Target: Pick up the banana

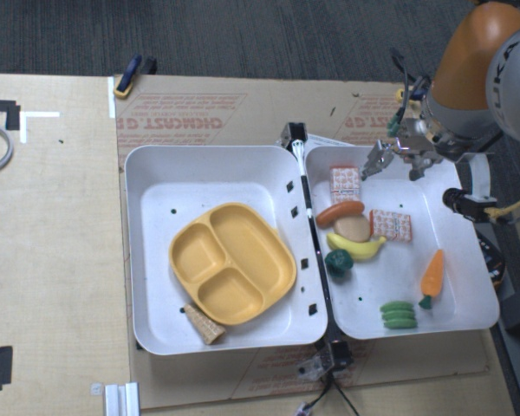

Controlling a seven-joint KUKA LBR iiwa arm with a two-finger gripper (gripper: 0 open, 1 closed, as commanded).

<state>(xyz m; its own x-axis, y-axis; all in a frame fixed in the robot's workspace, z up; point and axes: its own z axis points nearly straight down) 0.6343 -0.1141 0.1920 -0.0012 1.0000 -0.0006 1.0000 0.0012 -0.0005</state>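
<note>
The yellow banana [357, 247] lies in the right bin [464, 317], near its left wall, curved side down. It touches a tan round piece [353, 228] above it and a dark green item [339, 263] at its lower left. My gripper [397, 158] hangs over the back of the right bin, up and to the right of the banana and well apart from it. Its two fingers stand spread, open, with nothing between them.
The right bin also holds a red sausage [340, 211], two red-and-white packets [345, 180] [390, 224], a carrot [432, 276] and a green pod [399, 315]. The left bin [147, 232] holds a yellow divided plate [232, 263] and a brown wafer [203, 323].
</note>
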